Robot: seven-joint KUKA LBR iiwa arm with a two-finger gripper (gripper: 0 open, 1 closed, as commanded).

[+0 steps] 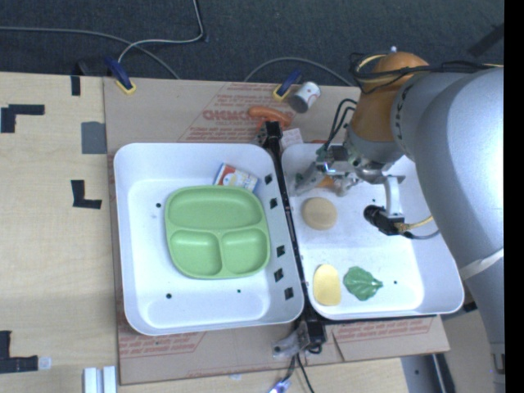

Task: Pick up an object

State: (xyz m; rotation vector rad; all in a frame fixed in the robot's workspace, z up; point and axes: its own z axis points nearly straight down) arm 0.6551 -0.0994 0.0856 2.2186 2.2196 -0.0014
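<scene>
where the grey arm (458, 146) reaches in from the right, its claw (332, 173) sits low over the far part of the right bin (426, 293), close to the divider between the two bins; whether it is wide or narrow cannot be told, and nothing can be seen held in it. a round tan object (319, 213) lies on the bin floor just in front of the claw, apart from it. nearer the front rim, a yellow oval object (327, 285) and a crumpled green object (361, 283) lie just beside each other. the left bin (139, 219) contains a green three-compartment plate (218, 231), lying flat, with a small printed carton (237, 176) at its far edge. both bins rest on a cardboard sheet (205, 113) on the surface (49, 219).
</scene>
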